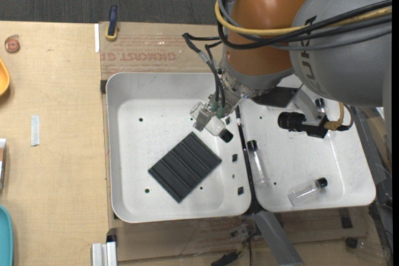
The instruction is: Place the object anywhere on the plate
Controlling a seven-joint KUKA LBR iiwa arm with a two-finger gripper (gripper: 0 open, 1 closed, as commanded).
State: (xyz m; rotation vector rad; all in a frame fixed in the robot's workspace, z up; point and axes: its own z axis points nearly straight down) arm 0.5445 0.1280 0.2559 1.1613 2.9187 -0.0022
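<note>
Vial point(219, 129), clear with a black cap, sits just under the gripper point(209, 116) over the left bin point(140, 134), near the dark ribbed plate point(185, 166), seemingly brought for placing, though I cannot tell whether the gripper clamps it.

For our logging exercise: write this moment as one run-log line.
tool: above left white bin | dark ribbed rectangular plate: bare | clear plastic vial: right white bin

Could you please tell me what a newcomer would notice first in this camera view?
The big orange band of the grey arm dominates the upper right. Below it the pincer hangs over the left bin, just above a dark ribbed plate; a clear vial lies in the right bin.
</note>
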